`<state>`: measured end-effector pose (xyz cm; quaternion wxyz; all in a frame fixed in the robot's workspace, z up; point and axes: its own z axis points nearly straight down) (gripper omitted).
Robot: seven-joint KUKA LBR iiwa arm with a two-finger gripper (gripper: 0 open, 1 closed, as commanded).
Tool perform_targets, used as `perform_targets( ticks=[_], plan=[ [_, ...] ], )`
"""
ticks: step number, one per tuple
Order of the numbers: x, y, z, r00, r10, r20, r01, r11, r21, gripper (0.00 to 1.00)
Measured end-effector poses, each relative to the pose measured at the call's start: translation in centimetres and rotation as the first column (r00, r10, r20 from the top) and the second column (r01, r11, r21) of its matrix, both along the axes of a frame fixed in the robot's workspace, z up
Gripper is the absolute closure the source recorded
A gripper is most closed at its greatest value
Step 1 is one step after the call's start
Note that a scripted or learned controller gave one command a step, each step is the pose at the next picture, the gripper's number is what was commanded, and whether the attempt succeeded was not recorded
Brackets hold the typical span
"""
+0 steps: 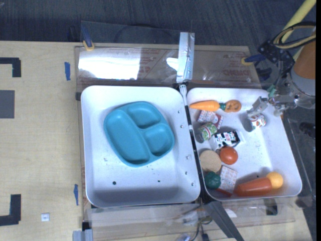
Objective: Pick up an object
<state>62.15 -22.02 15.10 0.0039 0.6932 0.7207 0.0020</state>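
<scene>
Nothing looks lifted yet: every object lies in the right bin (281,149), mostly along its left side, among them a carrot (204,105), a red tomato (228,155) and a long red-and-yellow bottle (258,184). The gripper (261,112) hangs low by the bin's upper right, just above a small red-and-white item (258,121); whether its fingers are spread, closed or touching that item is too blurred to tell. The left bin (100,174) holds a blue divided tray (139,133)
</scene>
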Motion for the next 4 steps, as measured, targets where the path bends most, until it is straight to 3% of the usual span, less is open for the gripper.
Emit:
perform_targets(
  ticks=[1, 2, 3, 4],
  plan=[
    [0.3, 0.3, -0.9, 0.999, -0.036, 0.011, 0.036, 0.999, -0.003, 0.0],
    [2.3, 4.5, -6.5, 0.996, 0.086, -0.006, -0.086, 0.996, 0.002, 0.0],
    [1.8, 1.0, -6.3, 0.997, 0.073, -0.003, -0.073, 0.997, 0.017, 0.0],
    [4.3, 7.9, -6.6, 0.994, -0.11, -0.017, 0.11, 0.994, 0.002, 0.0]
  ],
)
